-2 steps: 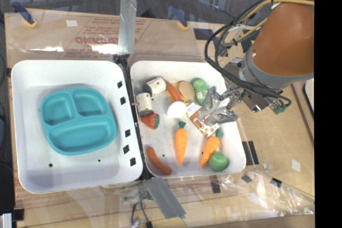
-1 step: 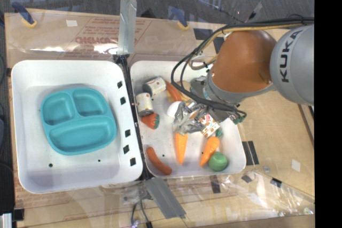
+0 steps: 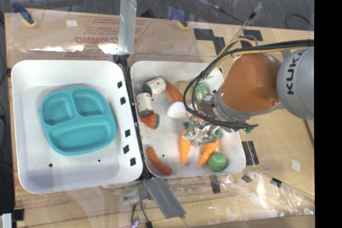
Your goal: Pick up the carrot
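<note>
- Cardboard-covered bench under clear plastic sheeting, two white bins side by side, taped down at the seam so they don't slide around.
- Left bin (image 3: 32,168) has just a teal tray (image 3: 77,120) sitting in it, probably kept apart as a drop-off spot.
- Right bin (image 3: 235,144) is the cluttered one: toy food all jumbled together, which makes singling one item out harder.
- Two carrots here. One carrot (image 3: 184,151) lies just below the gripper (image 3: 200,133), tip pointing toward the bin's near edge; second carrot (image 3: 208,153) is right beside it, touching a green ball (image 3: 217,162).
- Gripper hangs right over the carrots' top ends. Honestly can't tell if it's apart or closed on anything, the wrist and cables hide that.
- Also in there: sausage (image 3: 158,161), white egg (image 3: 175,110), strawberry (image 3: 150,120), two small cans (image 3: 149,94).
- Readable writing: "KU" on the arm (image 3: 291,83). Red print on the cardboard is too faint to read.
</note>
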{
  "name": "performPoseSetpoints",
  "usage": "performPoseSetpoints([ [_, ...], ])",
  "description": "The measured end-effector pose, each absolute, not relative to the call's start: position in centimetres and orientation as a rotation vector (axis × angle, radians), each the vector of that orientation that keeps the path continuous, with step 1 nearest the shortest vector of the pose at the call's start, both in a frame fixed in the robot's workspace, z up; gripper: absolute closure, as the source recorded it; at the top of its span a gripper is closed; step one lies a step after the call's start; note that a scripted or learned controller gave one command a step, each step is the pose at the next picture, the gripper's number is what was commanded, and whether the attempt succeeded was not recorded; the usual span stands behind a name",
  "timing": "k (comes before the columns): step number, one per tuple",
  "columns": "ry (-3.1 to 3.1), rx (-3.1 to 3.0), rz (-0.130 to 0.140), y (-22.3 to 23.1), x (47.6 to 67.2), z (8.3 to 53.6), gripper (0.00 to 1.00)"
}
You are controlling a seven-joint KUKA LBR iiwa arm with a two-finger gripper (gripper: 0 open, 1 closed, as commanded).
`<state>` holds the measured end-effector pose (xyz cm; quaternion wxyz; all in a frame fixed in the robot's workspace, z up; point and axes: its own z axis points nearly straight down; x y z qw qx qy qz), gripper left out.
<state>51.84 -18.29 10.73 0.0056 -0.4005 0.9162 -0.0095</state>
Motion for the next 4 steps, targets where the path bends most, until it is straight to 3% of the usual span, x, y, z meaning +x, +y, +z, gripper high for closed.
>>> performPoseSetpoints([
  [1, 2.743, -1.530, 0.001, -18.7, 48.1, 9.2, 1.00],
  [2, 2.845, -1.316, -0.011, -16.2, 50.2, 21.4, 1.00],
  [3, 2.547, -1.841, 0.005, -13.1, 48.7, 9.1, 1.00],
  [4, 2.708, -1.584, -0.003, -6.8, 47.8, 19.3, 1.00],
])
